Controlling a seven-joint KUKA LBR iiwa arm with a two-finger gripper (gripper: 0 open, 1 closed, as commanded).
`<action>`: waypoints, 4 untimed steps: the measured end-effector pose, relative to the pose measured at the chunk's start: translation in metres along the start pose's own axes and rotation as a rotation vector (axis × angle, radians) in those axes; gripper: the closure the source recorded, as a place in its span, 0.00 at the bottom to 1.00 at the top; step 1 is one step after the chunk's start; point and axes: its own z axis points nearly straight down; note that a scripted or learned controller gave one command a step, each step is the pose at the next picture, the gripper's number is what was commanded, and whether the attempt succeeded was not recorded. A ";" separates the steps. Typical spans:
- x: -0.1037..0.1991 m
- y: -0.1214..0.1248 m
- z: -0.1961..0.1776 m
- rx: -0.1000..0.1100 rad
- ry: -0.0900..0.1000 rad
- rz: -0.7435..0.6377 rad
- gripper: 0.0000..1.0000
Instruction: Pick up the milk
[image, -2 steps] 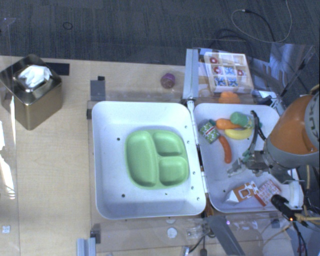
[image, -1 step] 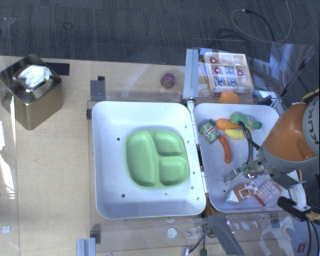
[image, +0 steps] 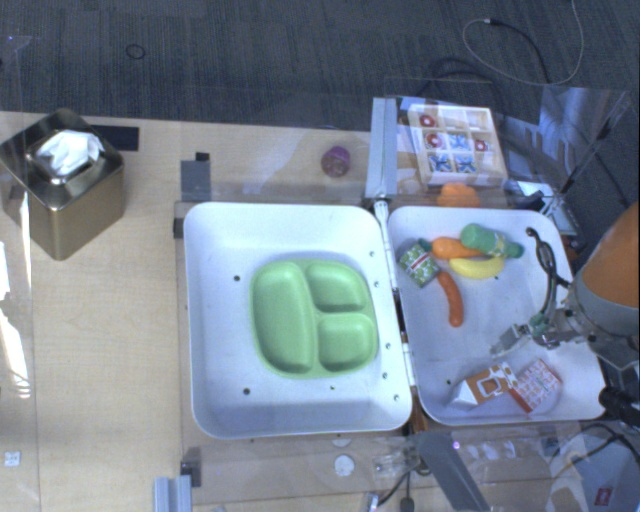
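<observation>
A white carton with orange and red print, which I take for the milk (image: 505, 385), lies on its side near the front edge of the right bin (image: 500, 310). Its white gable end points left. My gripper (image: 518, 337) hovers just above and behind the carton, low over the bin floor and slightly apart from it. The grey arm with its orange band (image: 612, 268) comes in from the right edge. Nothing is visibly held.
At the back of the right bin lie a small green and white box (image: 418, 262), an orange sausage shape (image: 453, 298), a carrot (image: 450, 247), a banana (image: 477, 267) and a green toy (image: 488, 241). The left bin (image: 215, 300) holds a green divided plate (image: 313, 316). A brass box (image: 65, 195) stands far left.
</observation>
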 end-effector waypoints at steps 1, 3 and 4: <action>-0.032 0.062 0.036 -0.003 -0.002 -0.138 0.00; 0.070 0.013 0.023 0.002 0.003 -0.107 0.00; 0.022 0.004 0.033 0.000 0.000 -0.038 0.00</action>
